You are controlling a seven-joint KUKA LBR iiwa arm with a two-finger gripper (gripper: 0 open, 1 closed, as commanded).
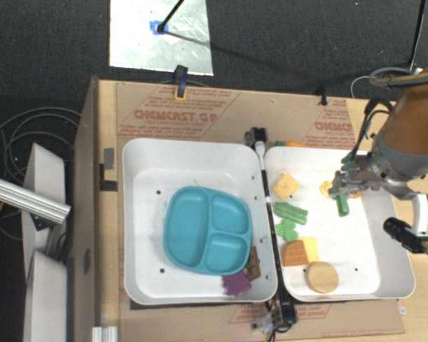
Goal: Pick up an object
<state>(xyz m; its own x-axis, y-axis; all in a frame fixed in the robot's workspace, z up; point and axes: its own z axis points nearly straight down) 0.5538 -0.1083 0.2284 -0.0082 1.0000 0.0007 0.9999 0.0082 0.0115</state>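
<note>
So from the overhead camera: two white bins side by side on the bench. The left bin [139, 199] has a blue divided plate [207, 231] sitting about in the middle, with a purple toy [236, 284] and a small brown piece [253, 266] tucked just beside the plate at its 5 o'clock.

The right bin [378, 278] has most of the stuff. A yellow wedge [286, 185] sits at about 10 o'clock in that bin, green pieces [290, 213] just below it, another green bit [287, 230] under those. Down at 7 o'clock there's an orange-and-yellow block [299, 252], and touching it at its 5 o'clock, a round tan disc [322, 277].

The arm [411, 131] comes in from 3 o'clock. Its gripper [341, 190] is down at the bin's 12 o'clock area, and a green stick [342, 204] pokes out right under it, with something orange-yellow [327, 187] just beside it at 9 o'clock. Honestly can't tell if the jaws are apart or clamped on that stick; it's too small and cluttered there.
</note>
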